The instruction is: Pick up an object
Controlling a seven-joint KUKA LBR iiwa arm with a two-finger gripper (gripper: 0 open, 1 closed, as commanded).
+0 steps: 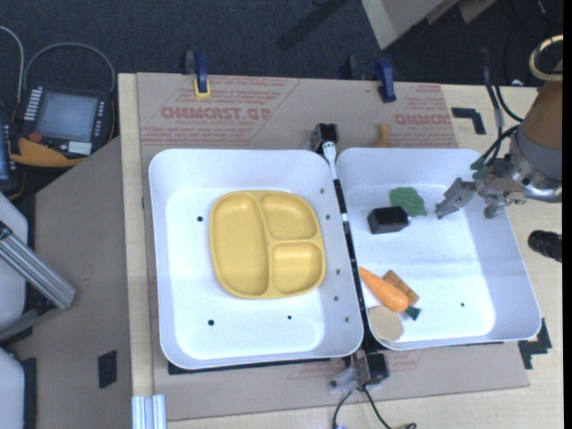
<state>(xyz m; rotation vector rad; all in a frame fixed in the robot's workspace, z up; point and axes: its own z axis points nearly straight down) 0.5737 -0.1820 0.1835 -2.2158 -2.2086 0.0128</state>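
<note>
The right bin (500, 266) holds a small black block (387, 219), a green leafy piece (408, 200) just behind it, an orange carrot (385, 289) near the front left with a tan block (402, 287) against it, and a pale round disc (387, 323) at the front edge. My gripper (471, 200) hangs over the bin's right rear part, open, with nothing between its fingers. It stands to the right of the green piece and the black block, apart from both.
The left bin (179, 239) carries a yellow three-compartment plate (266, 242). A black bracket (325, 136) sits between the bins at the back. Blue clamps (201, 71) hold the cardboard base at its far edge. A handheld controller (63, 119) lies off the bench at left.
</note>
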